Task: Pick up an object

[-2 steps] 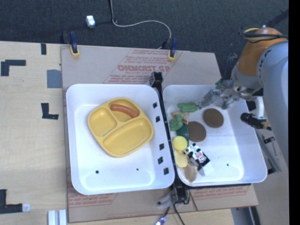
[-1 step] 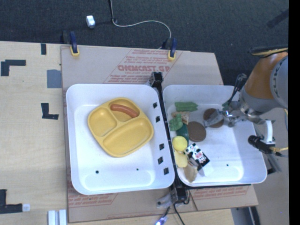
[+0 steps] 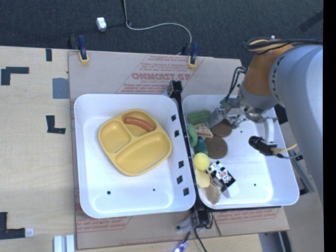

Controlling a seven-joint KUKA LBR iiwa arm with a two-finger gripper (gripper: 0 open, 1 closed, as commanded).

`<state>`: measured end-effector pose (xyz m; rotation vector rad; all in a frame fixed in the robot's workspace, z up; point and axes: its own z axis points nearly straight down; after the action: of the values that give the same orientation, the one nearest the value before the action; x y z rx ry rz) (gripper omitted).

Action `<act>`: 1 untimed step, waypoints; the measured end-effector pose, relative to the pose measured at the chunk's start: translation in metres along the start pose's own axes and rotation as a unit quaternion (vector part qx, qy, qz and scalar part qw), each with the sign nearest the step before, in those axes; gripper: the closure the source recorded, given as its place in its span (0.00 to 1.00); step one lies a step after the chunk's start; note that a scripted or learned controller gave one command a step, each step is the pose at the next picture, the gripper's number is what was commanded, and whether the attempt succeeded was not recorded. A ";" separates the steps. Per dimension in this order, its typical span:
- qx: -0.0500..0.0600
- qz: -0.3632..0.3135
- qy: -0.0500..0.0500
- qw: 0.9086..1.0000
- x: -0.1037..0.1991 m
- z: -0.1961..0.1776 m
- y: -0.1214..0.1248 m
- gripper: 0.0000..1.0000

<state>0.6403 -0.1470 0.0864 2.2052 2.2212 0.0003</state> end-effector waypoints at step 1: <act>0.001 0.003 0.001 1.000 -0.004 -0.011 -0.001 1.00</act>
<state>0.6390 -0.1505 0.0976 2.2134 2.2171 0.0011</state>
